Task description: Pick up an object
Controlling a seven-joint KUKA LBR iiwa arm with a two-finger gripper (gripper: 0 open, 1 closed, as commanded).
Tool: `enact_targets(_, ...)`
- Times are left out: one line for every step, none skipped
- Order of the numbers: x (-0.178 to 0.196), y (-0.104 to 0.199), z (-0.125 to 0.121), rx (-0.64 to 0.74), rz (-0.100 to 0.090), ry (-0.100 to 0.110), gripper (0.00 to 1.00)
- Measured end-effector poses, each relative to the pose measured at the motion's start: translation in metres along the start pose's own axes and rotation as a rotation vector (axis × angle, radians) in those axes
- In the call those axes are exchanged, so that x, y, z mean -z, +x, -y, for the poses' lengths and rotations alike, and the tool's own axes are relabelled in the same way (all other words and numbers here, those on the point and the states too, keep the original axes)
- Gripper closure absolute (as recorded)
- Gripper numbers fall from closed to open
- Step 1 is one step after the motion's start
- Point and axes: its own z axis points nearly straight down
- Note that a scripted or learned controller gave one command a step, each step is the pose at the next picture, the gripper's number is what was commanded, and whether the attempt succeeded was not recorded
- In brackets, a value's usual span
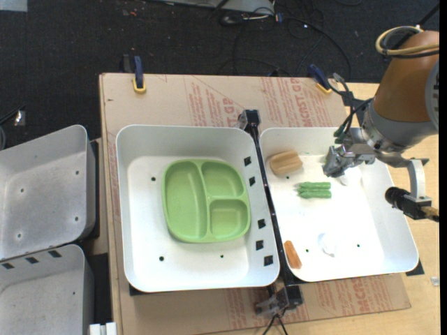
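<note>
From the camera view, we see the gripper (336, 166) low over the right bin's (391, 253) far part; we cannot tell its state. Just left lies a tan bread piece (285, 162), just beside and nearer a green bean bundle (314, 190). An orange sausage (292, 254) rests near-left. The left bin (140, 257) holds a green divided plate (207, 200).

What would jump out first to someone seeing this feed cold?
Probably the green divided plate, lying alone in the left bin. Next, the arm's gripper, low over the back of the right bin, just beyond the green bean pods and right of a tan bread roll. A small orange sausage lies by that bin's front left corner.
</note>
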Motion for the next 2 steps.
enact_targets(-0.002, 0.062, 0.012, 0.001, -0.001, 0.003, 1.00)
enact_targets(0.007, 0.112, 0.016, 0.001, 0.000, 0.001, 1.00)
